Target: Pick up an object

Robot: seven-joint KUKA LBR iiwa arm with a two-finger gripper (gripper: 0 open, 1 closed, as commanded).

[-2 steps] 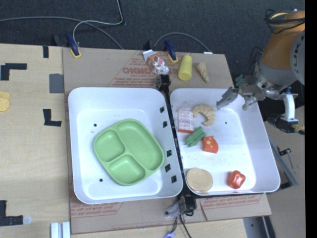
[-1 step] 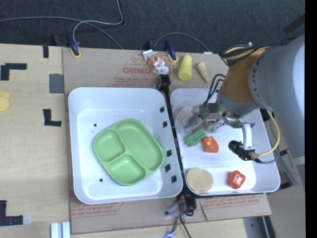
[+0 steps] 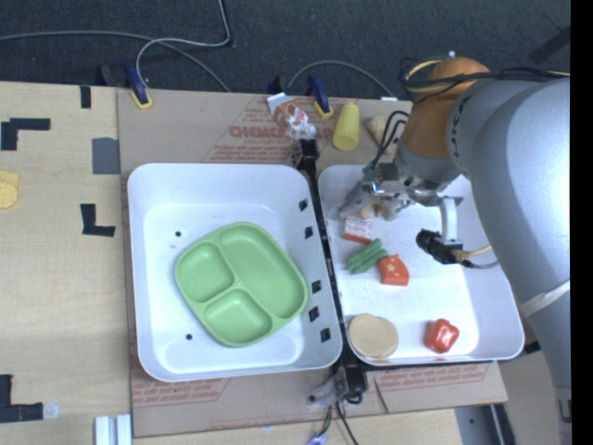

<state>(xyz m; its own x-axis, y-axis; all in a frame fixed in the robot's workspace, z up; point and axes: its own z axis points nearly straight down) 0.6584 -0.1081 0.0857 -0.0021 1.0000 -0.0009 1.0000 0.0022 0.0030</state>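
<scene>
The grey arm (image 3: 519,174) is nearest the camera, reaching in from the right with its orange band (image 3: 435,128) above the far edge of the right bin (image 3: 505,327). Its gripper (image 3: 369,204) is low over the far left part of that bin. Whether the jaws are open or closed cannot be told, and nothing shows between them.

A small red and white packet (image 3: 357,227) lies on the bin floor just beside the gripper, on its near side; whether the two touch is unclear. A green vegetable (image 3: 366,255) lies tilted just beside the packet, and a red fruit (image 3: 393,271) sits right next to the vegetable. Well apart from these, along the near wall, are a round tan bun (image 3: 372,336) by the left corner and a red pepper (image 3: 441,336) further right.

The left bin (image 3: 139,248) sits wall to wall with the right one and holds a green plate (image 3: 241,283) with three compartments, lying flat and turned at an angle.

Both bins rest on a cardboard sheet (image 3: 185,128) on the counter (image 3: 56,248). Beyond the bins, a yellow bottle (image 3: 346,125) lies on the cardboard near the right bin's far edge, with a small wrapped snack (image 3: 295,117) to its left. Two blue clamps (image 3: 139,91) grip the sheet's far edge.
</scene>
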